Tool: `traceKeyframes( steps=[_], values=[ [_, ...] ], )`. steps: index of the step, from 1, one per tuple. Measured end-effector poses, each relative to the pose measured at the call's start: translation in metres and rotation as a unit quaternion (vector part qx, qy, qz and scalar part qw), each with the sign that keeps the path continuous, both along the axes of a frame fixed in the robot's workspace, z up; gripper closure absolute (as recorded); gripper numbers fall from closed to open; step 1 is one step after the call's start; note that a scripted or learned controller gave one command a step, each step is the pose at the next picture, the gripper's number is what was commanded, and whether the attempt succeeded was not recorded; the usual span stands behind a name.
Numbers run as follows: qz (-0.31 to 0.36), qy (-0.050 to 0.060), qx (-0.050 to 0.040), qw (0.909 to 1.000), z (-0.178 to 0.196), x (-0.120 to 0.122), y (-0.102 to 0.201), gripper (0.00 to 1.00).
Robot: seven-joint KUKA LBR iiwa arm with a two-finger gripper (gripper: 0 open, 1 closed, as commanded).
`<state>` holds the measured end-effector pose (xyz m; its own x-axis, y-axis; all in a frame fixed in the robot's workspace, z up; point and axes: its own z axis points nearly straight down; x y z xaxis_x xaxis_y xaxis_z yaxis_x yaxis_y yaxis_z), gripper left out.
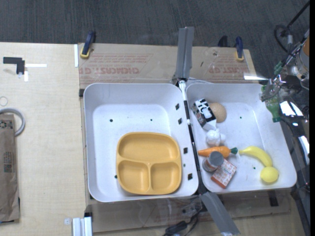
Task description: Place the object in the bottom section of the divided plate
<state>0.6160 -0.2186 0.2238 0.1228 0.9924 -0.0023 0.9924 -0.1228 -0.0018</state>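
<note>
While you look down on the bench, you see two white bins side by side. Your left bin (98, 132) holds a yellow divided plate (148, 162), lying flat toward the near wall. Its one wide compartment sits on the far side and its two smaller compartments sit side by side on the near side.

Your right bin (251, 127) holds a loose cluster of things. A banana (257, 155) lies with its long axis running from upper left to lower right, its curve bowed upward, and its lower end is just beside a lemon (269, 174) near the bin's near right corner. A carrot (216, 152) lies nearly level, its long axis running left to right, with the green top pointing right toward the banana. Just below it you find a small can (212, 162) touching a red packet (225, 173). Above the carrot sits a small white object (213, 137), then a black-and-white carton (203, 111) leaning against a tan rounded object (217, 112).

At the right edge, the gripper (275, 90) hangs over the far right rim of the right bin. You cannot tell how its pincer is set, since it is too small and cluttered to read.
</note>
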Motion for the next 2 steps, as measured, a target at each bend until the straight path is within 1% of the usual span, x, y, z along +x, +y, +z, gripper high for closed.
traceKeyframes(
  steps=[1, 2],
  values=[
    [-0.017, 0.001, 0.0011, 0.9999, -0.045, 0.036, 0.099, 1.0],
    [0.031, 0.001, 0.0007, 0.9995, -0.031, -0.002, 0.155, 1.0]
  ],
)
